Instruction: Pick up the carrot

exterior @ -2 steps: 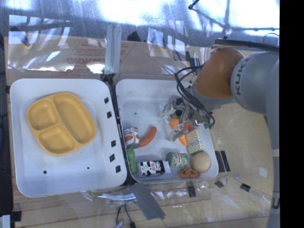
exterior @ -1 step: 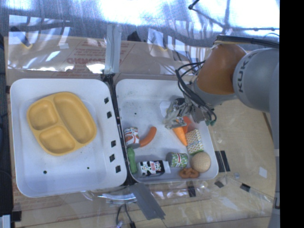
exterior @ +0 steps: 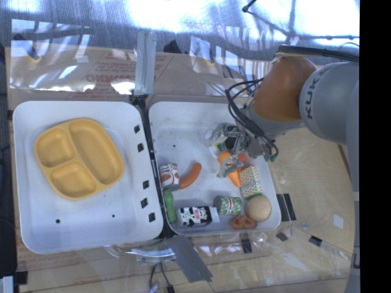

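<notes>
The grey arm (exterior: 330, 99) with its orange band came in from three o'clock and hung over the right bin (exterior: 183, 118), its gripper (exterior: 235, 154) low in the bin's three o'clock half. The carrot (exterior: 231, 163), an orange piece with a tapering tip, lay directly under the gripper, touching it or nearly so; whether the fingers were apart, together or clamped on the carrot could not be told, as cables and the wrist hid them.

Just toward five o'clock from the carrot lay a patterned, cracker-like block (exterior: 249, 180), and below that a round bun (exterior: 258, 208) in the bin's five o'clock corner, with a small pretzel (exterior: 243, 223) beside it at the near wall. A green-labelled can (exterior: 228, 206) lay on its side just toward nine o'clock from the bun, and a black-and-white carton (exterior: 197, 215) lay next to it along the six o'clock wall. A green item (exterior: 169, 205) sat against the divider at seven o'clock. A red-and-white can (exterior: 169, 176) and an orange-red sausage (exterior: 190, 174) lay near the bin's middle, well apart from the carrot toward nine o'clock.

The left bin (exterior: 36, 218) held a yellow divided plate (exterior: 78, 157), tilted across its centre. Both bins stood side by side on the tabletop (exterior: 317, 170).
</notes>
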{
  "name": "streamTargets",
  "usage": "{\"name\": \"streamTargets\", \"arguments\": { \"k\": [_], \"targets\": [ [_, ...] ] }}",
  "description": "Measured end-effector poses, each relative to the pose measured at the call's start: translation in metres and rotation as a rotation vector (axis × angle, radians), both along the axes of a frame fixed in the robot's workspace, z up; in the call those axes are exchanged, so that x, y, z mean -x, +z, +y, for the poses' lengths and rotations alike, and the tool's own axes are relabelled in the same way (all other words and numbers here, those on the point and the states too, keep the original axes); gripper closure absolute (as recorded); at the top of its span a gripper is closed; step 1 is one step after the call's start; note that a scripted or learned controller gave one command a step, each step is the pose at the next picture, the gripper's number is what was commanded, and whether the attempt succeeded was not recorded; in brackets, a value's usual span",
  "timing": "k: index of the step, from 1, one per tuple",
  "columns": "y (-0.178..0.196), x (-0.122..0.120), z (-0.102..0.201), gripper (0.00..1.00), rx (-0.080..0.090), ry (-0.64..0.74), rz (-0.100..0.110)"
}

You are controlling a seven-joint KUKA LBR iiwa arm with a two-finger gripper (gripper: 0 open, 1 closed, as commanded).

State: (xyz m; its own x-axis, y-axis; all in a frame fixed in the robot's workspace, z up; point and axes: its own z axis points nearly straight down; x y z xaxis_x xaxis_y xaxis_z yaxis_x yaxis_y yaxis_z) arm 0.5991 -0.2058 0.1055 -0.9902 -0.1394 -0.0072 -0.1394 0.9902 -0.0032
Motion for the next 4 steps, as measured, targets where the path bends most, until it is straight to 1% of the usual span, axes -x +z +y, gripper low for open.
{"name": "streamTargets", "arguments": {
  "k": [1, 2, 3, 4],
  "targets": [
    [-0.012, 0.023, -0.003, 0.00, -0.001, 0.158, 0.006],
    [-0.001, 0.021, -0.001, 1.00, 0.000, 0.166, 0.003],
    [0.076, -0.050, 0.061, 1.00, -0.004, -0.250, 0.000],
    [0.074, -0.049, 0.059, 0.00, -0.003, -0.252, 0.003]
  ]
}}
